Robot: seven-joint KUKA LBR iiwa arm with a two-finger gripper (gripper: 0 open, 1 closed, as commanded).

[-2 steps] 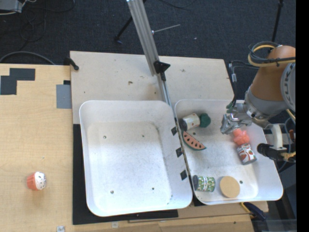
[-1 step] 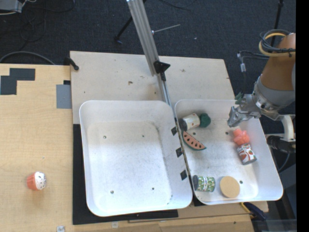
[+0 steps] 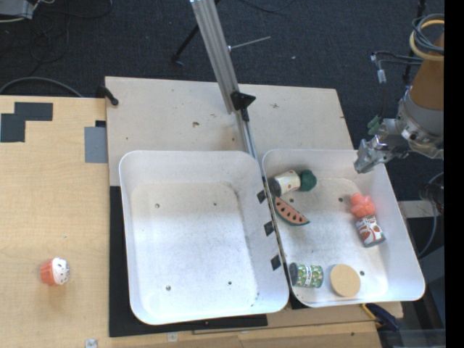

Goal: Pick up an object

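Observation:
The right bin [image 3: 406,281] holds several small objects. A cream cylinder with a green cap [image 3: 293,181] lies near its far left corner, with a watermelon slice [image 3: 290,213] just in front of it. An orange-topped bottle with a red and white label [image 3: 365,219] lies at the right side. A green patterned can [image 3: 307,275] and a tan round disc [image 3: 346,280] rest near the front edge. My gripper [image 3: 369,153] hangs over the bin's far right rim, above and behind the bottle, with nothing seen in it.
The left bin [image 3: 145,194] sits beside the right one, split from it by a ridge with black clips. A slanted metal rail [image 3: 221,56] rises behind the bins. A small orange and white toy [image 3: 55,271] lies on the wooden table at the left.

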